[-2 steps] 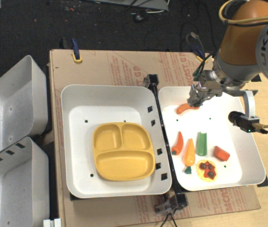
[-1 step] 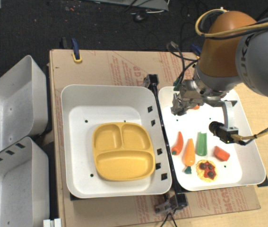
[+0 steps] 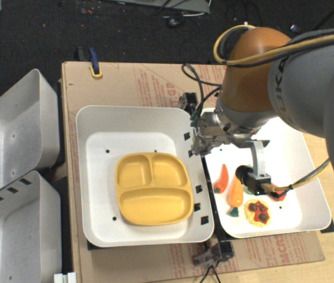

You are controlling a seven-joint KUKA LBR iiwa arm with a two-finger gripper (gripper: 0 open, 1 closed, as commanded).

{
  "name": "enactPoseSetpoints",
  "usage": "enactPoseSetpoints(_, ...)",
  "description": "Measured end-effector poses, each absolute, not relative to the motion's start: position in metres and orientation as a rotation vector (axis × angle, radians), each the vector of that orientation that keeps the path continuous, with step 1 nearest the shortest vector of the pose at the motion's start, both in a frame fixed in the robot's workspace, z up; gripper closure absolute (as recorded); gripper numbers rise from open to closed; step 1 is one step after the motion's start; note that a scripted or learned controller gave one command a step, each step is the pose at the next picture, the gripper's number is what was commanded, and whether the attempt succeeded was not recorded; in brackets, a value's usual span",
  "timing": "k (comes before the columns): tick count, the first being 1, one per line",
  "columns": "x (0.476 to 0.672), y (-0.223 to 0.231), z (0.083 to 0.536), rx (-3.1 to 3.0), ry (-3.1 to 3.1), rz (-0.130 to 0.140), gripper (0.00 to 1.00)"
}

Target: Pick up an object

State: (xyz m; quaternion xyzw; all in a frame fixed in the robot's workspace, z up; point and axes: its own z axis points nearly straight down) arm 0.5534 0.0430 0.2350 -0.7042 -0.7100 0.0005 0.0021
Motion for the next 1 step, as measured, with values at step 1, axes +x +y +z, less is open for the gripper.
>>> enactPoseSetpoints(1,0.5366,0.0981,0.2235,-2.210,-2.228,0.001,1.00)
